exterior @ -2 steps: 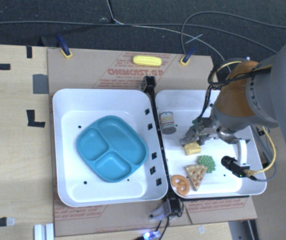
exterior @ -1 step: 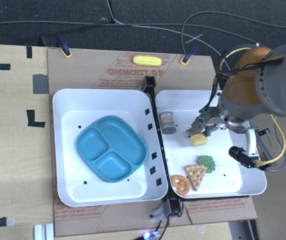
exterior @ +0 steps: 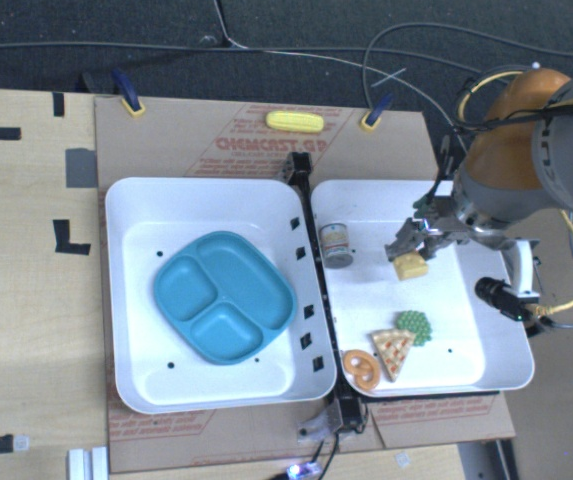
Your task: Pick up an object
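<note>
The gripper (exterior: 413, 243) hangs low over the upper middle of the right bin (exterior: 486, 363), and a small yellow block (exterior: 411, 266), cheese-like in colour, sits right at the fingertips, just below them in the view. Whether the block is actually between the fingers or merely beside them, I cannot tell; the dark finger metal and the block's top edge overlap, and how far apart the fingers stand is hidden too.

The block looks blunt and roughly cuboid, a matt toy-plastic surface, its long axis running nearly left to right across the bin. If it is not yet caught, the coming move probably turns on a tiny drop and a close across its short side.

Other candidates lie further off in the same bin: a small metallic can (exterior: 335, 244) on its side near the divider, to the gripper's left; a knobbly green cluster (exterior: 413, 326), maybe toy peas or broccoli, nearer the camera; beside it a flat orange-tan pizza wedge (exterior: 392, 351) and a glossy brown pretzel (exterior: 360, 368) by the front corner.

The left bin (exterior: 126, 268) holds a smooth blue compartment tray (exterior: 224, 296). A yellow banana-like toy (exterior: 294, 121) lies on the cardboard (exterior: 166, 138) behind the bins
</note>
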Tool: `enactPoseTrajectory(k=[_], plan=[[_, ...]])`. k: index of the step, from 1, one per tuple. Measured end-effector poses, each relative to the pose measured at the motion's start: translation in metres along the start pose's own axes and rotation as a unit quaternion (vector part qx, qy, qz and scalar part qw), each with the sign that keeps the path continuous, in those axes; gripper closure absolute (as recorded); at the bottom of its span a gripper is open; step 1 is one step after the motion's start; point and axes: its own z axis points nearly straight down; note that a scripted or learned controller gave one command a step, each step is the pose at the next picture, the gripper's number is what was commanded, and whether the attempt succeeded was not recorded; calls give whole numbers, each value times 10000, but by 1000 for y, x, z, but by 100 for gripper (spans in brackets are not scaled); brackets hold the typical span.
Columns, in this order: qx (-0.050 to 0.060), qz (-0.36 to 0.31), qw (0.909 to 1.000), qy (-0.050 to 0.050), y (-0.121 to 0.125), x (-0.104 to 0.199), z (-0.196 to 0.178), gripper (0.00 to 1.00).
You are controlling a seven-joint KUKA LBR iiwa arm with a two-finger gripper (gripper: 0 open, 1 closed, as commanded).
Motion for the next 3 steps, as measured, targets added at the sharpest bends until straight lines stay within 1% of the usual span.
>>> enactPoseTrajectory(k=[1, 2, 3], plan=[[-1, -3, 10000, 1, 1, 3, -43, 100], [25, -19, 10000, 8, -3, 47, -40, 100], [22, -34, 10000, 15, 4, 109, -44, 100]])
